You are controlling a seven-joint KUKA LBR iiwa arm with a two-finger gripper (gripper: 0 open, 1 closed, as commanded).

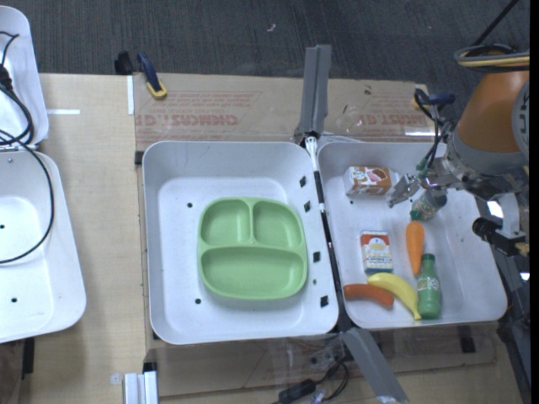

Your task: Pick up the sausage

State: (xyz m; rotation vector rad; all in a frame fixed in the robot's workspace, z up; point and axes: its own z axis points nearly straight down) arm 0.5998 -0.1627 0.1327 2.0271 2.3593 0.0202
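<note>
The sausage is a reddish-orange link lying at the front of the right bin, touching the left end of a yellow banana. My gripper hangs over the back of that bin, well behind the sausage and just above the top of an orange carrot. Its fingers spread apart with nothing between them. The arm's orange band rises behind it at the right.
In the right bin also lie a wrapped snack packet, a small carton and a green bottle. The left bin holds a green divided plate. A grey divider post stands between the bins.
</note>
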